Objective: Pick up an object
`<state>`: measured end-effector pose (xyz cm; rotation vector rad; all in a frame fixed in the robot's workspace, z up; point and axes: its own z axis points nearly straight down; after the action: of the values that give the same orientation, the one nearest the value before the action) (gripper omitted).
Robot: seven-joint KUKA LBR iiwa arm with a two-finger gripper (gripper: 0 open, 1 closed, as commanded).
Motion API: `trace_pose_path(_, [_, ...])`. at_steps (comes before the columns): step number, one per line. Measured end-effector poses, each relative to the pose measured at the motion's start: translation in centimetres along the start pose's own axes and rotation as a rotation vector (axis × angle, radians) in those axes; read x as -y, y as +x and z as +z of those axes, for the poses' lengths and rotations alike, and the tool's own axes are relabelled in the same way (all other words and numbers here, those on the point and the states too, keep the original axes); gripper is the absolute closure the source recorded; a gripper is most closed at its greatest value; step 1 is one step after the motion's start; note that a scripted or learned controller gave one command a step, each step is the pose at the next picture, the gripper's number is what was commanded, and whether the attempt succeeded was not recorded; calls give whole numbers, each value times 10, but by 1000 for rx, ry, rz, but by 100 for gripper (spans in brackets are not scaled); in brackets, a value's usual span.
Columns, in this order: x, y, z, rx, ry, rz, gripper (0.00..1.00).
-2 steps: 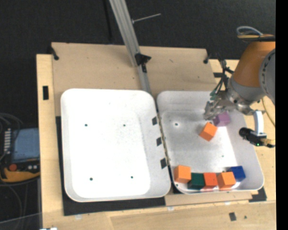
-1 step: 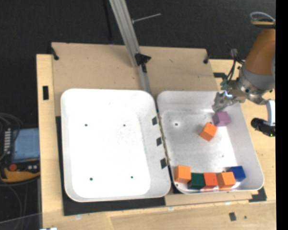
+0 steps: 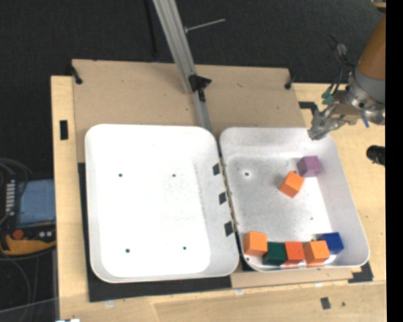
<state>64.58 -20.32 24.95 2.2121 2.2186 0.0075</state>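
The right bin (image 3: 255, 146) holds several small blocks. A purple block (image 3: 310, 166) and an orange block (image 3: 291, 184) lie near its middle right. Along its front edge sit an orange block (image 3: 256, 243), a green block (image 3: 276, 252), two more orange blocks (image 3: 295, 251) (image 3: 316, 251) and a blue block (image 3: 332, 241). My gripper (image 3: 320, 130) hangs over the far right corner of this bin, above and behind the purple block, with nothing visible between its fingers.
The left bin (image 3: 148, 200) lies beside the right one. A grey metal pole (image 3: 178, 39) slants from the top down to the gap between the bins. Cables and a blue box (image 3: 33, 203) sit off the bench at the left.
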Motion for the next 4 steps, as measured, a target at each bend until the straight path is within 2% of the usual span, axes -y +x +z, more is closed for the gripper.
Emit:
trace_pose_path(1, [-1,-1,0,1,6,-2,100])
trace_pose_path(2, [26,50,8,-2,10,-2,100])
trace_pose_path(4, [71,146,-11,-5,9,-5,100])
